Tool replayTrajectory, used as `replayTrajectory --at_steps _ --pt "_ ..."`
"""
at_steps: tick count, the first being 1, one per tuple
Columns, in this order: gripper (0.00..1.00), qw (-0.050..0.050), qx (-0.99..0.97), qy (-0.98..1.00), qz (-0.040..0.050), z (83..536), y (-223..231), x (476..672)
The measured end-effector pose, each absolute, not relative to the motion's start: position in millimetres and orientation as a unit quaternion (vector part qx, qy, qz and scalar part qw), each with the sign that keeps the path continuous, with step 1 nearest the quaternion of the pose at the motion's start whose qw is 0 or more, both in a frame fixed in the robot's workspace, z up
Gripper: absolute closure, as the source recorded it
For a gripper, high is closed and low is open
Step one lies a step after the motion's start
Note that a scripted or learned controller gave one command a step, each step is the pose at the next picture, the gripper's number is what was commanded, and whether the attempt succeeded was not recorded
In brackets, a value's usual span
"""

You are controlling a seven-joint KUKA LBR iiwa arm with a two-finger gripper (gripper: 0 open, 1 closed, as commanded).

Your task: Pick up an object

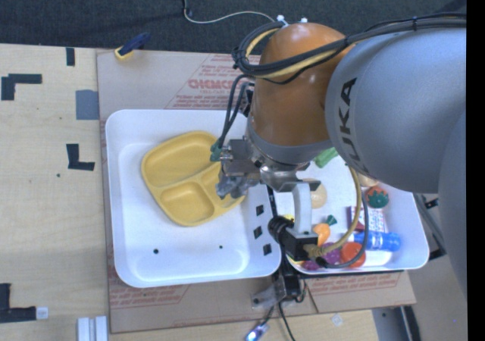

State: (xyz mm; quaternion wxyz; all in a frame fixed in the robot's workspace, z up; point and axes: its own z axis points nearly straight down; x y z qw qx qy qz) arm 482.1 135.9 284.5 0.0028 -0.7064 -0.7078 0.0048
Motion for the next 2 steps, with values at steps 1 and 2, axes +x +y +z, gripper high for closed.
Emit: replayTrajectory --at_steps 1,2 --pt "1.0 -0.002 -0.709 -0.705 0.0005 316.7 71.7 540.0" --pt "1.0 0.001 -0.709 -0.705 0.0028 303.7 17.4 542.0"
